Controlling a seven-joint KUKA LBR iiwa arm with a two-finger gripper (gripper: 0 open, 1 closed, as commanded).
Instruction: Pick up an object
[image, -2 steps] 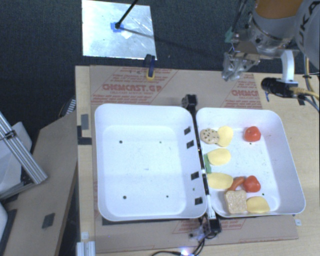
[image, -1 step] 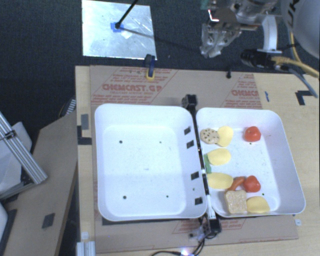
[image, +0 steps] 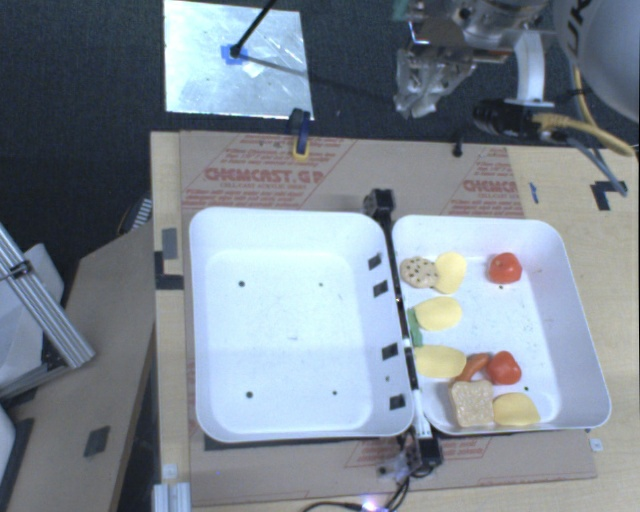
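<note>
Dark speckled floor all around, with a tan cardboard-topped surface (image: 420, 165) carrying two shallow white plastic bins side by side. A shiny silver sheet (image: 235, 60) lies on the floor past the far edge, a blue bit on it.

The hand (image: 418, 95) hangs up at the top, beyond the far edge of the surface, well apart from both bins. It's blurry and partly cut off by the frame, so I honestly can't tell whether it's spread or pressed together, and nothing is visibly between it.

The left bin (image: 290, 225) has a bare floor with a few dark dots. All the stuff sits in the right bin (image: 560, 290): a round brown chocolate-chip cookie (image: 418, 271) touching a pale yellow chip-like piece (image: 451, 271), a red tomato-like ball (image: 505, 267) off by itself near the far wall, another yellow piece (image: 438, 314) mid-bin next to a green sliver that's mostly hidden at the divider. Near the front it's crowded: a yellow piece (image: 440, 361), an orange carrot-shaped thing (image: 474, 364), a second red ball (image: 503, 367), a tan bread slice (image: 471, 403) and a yellow lemon-ish piece (image: 516, 409) hugging the front wall. The right side of that bin is open.
</note>
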